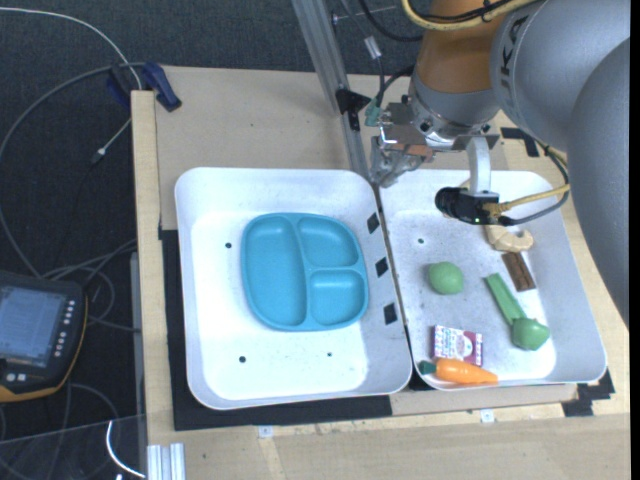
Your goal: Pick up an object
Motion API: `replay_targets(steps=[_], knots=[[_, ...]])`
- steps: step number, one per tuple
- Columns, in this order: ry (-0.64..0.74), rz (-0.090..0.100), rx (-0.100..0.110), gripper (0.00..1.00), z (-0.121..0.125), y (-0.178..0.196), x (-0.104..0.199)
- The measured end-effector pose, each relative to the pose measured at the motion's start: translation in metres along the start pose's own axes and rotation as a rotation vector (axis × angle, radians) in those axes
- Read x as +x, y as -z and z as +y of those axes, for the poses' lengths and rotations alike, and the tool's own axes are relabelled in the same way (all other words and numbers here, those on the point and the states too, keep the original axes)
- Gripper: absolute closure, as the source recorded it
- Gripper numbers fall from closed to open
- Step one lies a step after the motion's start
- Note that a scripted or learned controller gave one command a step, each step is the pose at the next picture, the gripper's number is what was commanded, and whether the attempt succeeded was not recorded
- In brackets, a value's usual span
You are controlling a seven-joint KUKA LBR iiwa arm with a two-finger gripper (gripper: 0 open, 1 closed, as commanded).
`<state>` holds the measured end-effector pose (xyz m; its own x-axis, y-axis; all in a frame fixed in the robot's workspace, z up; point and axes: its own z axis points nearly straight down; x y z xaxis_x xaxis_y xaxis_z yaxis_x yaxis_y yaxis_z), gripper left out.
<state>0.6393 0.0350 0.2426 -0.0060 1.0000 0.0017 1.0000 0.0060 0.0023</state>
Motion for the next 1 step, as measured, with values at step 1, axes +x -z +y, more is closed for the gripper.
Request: replay_targets(steps=[1], knots=[[0.001, 0.001, 0.001, 1.00, -0.0031, 0.0052, 0.0581]])
